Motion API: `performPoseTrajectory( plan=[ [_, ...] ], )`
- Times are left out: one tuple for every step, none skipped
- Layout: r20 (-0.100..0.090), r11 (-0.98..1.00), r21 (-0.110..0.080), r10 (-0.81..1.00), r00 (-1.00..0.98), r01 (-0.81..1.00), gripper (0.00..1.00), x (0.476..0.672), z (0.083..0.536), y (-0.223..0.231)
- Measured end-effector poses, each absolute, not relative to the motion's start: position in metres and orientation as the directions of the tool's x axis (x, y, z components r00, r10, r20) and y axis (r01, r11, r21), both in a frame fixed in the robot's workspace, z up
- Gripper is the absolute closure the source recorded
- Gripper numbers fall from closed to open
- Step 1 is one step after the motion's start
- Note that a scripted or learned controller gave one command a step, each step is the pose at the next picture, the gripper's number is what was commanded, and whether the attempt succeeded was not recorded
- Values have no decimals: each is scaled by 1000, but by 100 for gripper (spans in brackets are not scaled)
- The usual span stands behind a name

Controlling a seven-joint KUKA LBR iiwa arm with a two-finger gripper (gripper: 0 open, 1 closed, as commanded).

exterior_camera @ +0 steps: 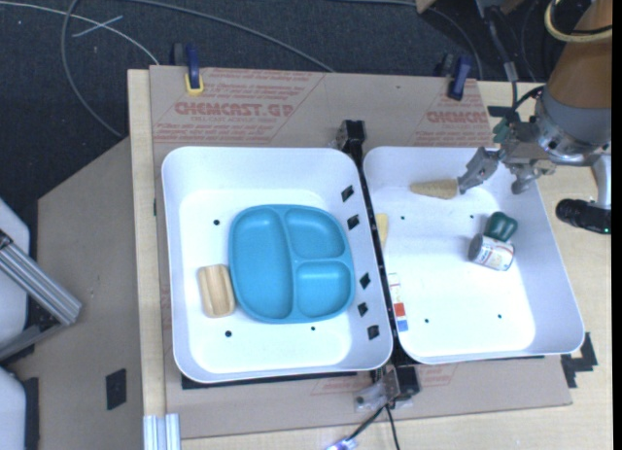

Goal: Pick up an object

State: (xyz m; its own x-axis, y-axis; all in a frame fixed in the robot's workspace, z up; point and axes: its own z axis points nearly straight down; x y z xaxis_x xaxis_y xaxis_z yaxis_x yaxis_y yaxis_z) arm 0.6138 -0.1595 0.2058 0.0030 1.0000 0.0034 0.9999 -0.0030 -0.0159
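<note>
- Gripper: we find it over the upper right of the right bin, its two fingers spread apart with nothing between them.
- Tan cone-shaped piece: we log it on the right bin's floor, just left of the nearer fingertip.
- Small jar with a green cap: lying on its side, mid right bin.
- Left bin: we count a blue divided plate with a tan block just beside its left edge.
</note>
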Motion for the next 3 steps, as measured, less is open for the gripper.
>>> performPoseTrajectory(
  plan=[
    [1, 0, -1, 1000, 0, 1000, 0, 617, 215, -159],
    [1, 0, -4, 1000, 0, 1000, 0, 610, 171, -156],
    [2, 0, -5, 1000, 0, 1000, 0, 607, 109, -153]
  ],
)
